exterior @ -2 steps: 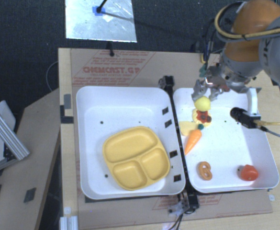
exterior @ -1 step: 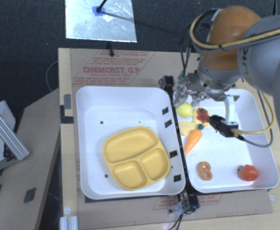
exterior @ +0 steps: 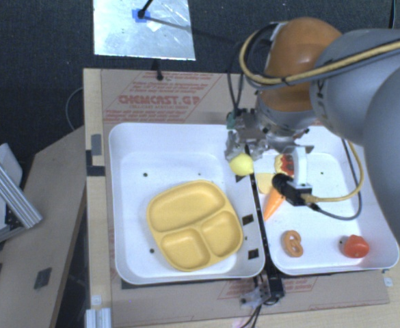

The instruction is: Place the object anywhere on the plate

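A small yellow ball [exterior: 241,165] — lemon-like, and judged to be the thing meant for the plate — is seen directly beneath the claw [exterior: 244,157], over the seam where the two white bins meet. Whether the claw is apart, together or clamped on that ball cannot be told from this angle, since the wrist hides the tips; the ball is only seen touching the claw's lower end, so a hold cannot be claimed. Nearest the camera, below and to the left of the claw, the yellow plate [exterior: 194,224] with its three compartments is laid in the left bin [exterior: 128,183], nothing resting on it, so the placing is judged not yet done. Below and to the right of the claw, in the right bin [exterior: 364,176], a pretzel-shaped brown piece [exterior: 292,243] and a red piece [exterior: 354,247] are set near the front rim, well apart from the claw; closer to it an orange carrot shape [exterior: 273,202] lies just beside the divider, partly crossed by a black and yellow cable [exterior: 323,201]. If the ball is held, a short carry leftward and forward would be called for. Beyond the claw, a cardboard sheet [exterior: 162,98] is spread under the bins, and farther still a shiny square panel [exterior: 143,19] rests on dark carpet.
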Robot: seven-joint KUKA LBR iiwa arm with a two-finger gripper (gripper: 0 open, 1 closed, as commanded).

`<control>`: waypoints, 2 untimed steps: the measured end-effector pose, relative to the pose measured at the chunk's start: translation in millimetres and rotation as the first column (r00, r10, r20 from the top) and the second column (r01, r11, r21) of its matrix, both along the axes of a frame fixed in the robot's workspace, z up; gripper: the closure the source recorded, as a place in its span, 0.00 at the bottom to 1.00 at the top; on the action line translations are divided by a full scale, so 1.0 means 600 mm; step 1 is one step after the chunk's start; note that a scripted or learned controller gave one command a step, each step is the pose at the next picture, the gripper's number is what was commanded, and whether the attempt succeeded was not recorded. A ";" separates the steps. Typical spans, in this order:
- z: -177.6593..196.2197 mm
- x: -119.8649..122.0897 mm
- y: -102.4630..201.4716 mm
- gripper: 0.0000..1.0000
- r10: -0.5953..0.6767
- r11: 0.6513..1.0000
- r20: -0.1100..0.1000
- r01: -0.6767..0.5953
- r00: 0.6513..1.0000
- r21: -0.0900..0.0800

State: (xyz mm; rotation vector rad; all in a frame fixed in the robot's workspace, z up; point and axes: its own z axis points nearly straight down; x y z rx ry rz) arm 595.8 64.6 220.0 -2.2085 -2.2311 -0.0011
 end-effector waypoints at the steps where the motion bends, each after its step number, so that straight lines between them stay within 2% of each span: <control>1: -0.007 0.002 0.083 1.00 0.000 1.000 0.002 0.000 1.000 0.000; 2: -0.007 0.003 0.077 0.00 -0.006 1.000 0.002 0.006 1.000 -0.002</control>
